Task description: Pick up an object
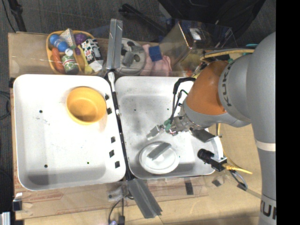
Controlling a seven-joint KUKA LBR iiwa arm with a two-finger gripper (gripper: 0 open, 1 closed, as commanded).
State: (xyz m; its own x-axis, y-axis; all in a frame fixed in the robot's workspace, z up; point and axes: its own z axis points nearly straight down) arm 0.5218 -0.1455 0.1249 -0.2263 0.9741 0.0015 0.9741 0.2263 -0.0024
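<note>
Claw: my claw (164,127) hung low over the middle of the right bin (140,102), my arm reaching in across that bin's right edge. It showed too small and cluttered for me to tell how wide it stood, and I could make out nothing held in it.
Nearest thing: a white round dish (159,161) lay on the floor of the right bin against its front edge, just in front of my claw. A grey flat piece (160,149) rested across its top. I judged the dish to be apart from my claw, not touching it.
Other thing: a yellow bowl (86,105) sat upright in the left bin (56,144), toward its back right corner and well apart from my claw.
Done: the reach into the right bin, as I judged from how low and near the dish my claw was.
Left: the grip itself and the lift. Both the dish and the bowl lay flat on their bin floors, so nothing was picked up yet.
Progress: roughly the first half, in my judgement.
Next move: it called for settling over the dish's rim, since its low, flat shape gave little to catch.
</note>
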